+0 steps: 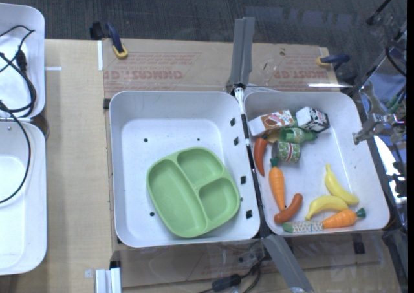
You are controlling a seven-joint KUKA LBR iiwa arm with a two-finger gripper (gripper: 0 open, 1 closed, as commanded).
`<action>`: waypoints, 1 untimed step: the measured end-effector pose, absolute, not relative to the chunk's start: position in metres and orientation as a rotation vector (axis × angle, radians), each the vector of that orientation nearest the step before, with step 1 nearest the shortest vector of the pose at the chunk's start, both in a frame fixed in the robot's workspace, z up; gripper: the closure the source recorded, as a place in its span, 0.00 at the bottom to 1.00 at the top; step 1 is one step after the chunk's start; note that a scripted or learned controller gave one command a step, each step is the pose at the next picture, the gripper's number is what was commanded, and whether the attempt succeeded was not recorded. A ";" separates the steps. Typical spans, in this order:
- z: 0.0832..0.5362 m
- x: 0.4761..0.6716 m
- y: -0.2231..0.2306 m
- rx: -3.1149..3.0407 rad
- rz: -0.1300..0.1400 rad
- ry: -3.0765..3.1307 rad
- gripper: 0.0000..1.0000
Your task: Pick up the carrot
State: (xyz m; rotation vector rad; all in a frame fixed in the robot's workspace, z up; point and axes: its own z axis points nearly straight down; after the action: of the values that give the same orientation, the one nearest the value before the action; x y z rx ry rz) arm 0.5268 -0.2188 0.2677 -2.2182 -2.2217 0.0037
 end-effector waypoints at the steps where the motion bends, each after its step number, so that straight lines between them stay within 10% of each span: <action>1: 0.274 0.526 -0.210 -2.394 0.003 -2.033 0.00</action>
State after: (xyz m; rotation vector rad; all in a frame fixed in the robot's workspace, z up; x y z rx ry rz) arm 0.5259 -0.2100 0.2744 -2.3943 -2.0334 0.0032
